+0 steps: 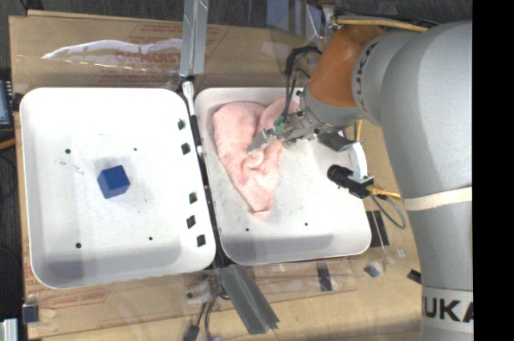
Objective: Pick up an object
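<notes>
A pink cloth (245, 151) lies crumpled in the right bin (321, 227), spread from its far left corner toward the middle. My gripper (271, 136) reaches in from the right and sits low on the cloth's right side, with the fabric bunched around its tips. A small blue cube (114, 180) rests in the left bin (48, 235), left of centre, far from the gripper.
A grey divider with black clips (193, 171) runs between the two bins. The arm's large grey body (418, 131) overhangs the right bin's right edge. Cardboard (104, 50) lies behind the bins.
</notes>
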Motion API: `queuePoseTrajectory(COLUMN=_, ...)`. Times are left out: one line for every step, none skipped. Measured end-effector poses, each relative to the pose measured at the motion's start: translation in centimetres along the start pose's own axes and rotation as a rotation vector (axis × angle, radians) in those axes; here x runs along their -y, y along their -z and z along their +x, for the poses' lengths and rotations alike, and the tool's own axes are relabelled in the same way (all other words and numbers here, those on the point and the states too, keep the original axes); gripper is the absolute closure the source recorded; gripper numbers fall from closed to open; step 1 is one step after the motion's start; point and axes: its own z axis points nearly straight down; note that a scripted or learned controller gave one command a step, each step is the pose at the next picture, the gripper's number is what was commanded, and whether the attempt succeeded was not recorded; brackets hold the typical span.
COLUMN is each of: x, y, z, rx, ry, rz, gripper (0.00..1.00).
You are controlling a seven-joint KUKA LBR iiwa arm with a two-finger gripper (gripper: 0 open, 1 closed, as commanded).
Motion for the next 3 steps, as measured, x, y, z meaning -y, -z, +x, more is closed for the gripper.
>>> queuePoseTrajectory(x=-3.7, y=-0.1, z=-2.0, rx=-0.002, ry=0.039, rz=0.002, gripper=0.00)
queuePoseTrajectory(x=0.7, y=-0.1, z=2.6, rx=-0.002, ry=0.209, rz=0.003, gripper=0.00)
queuePoseTrajectory(x=3.0, y=-0.2, z=3.8, rx=-0.002, ry=0.235, rz=0.004, gripper=0.00)
